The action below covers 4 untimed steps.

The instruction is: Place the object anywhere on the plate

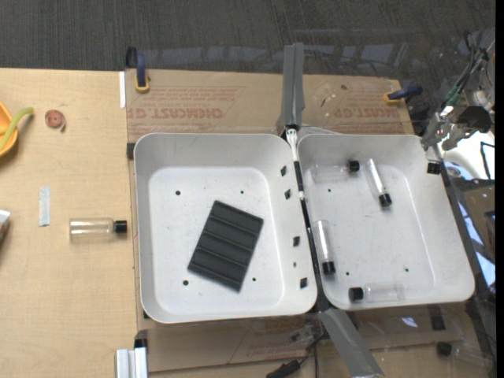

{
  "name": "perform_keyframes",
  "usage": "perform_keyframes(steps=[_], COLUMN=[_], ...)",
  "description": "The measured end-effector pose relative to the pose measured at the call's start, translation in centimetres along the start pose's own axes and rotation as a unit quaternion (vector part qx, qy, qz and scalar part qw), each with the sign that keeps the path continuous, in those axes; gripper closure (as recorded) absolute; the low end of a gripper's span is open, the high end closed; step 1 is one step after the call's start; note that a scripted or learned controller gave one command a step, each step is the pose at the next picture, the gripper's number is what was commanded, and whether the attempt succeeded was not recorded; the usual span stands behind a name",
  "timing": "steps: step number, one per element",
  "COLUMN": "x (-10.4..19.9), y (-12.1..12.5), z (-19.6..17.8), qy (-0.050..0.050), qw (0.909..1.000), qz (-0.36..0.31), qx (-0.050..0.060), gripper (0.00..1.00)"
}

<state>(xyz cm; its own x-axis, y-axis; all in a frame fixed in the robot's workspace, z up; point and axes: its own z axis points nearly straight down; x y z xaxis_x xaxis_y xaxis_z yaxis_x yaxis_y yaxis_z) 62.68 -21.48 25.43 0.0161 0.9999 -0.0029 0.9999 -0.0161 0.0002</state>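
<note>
Vial (376, 181): light, rigid, slick, likely to roll; grip across mid-barrel for plate (226, 245); jaws' state cannot be told.

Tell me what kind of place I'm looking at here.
Most likely a robotics lab test bench rather than a home or factory. Two white bins sit side by side on clamped cardboard, one holding a black ridged plate, the other several clear vials, on a wooden table.
</note>
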Motion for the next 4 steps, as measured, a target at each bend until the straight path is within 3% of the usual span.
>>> perform_keyframes(steps=[1,2,3,4], x=[5.6,14.5,25.7,36.9], y=[-5.4,-12.8,-7.8,-15.6], z=[-2.5,6.4,6.4,11.7], qy=[0.001,0.001,0.000,0.000], qw=[0.9999,0.9972,0.9996,1.0000], qz=[0.012,0.075,0.029,0.002], qx=[0.001,0.003,0.002,0.003], gripper=[1.00,1.00,1.00,1.00])
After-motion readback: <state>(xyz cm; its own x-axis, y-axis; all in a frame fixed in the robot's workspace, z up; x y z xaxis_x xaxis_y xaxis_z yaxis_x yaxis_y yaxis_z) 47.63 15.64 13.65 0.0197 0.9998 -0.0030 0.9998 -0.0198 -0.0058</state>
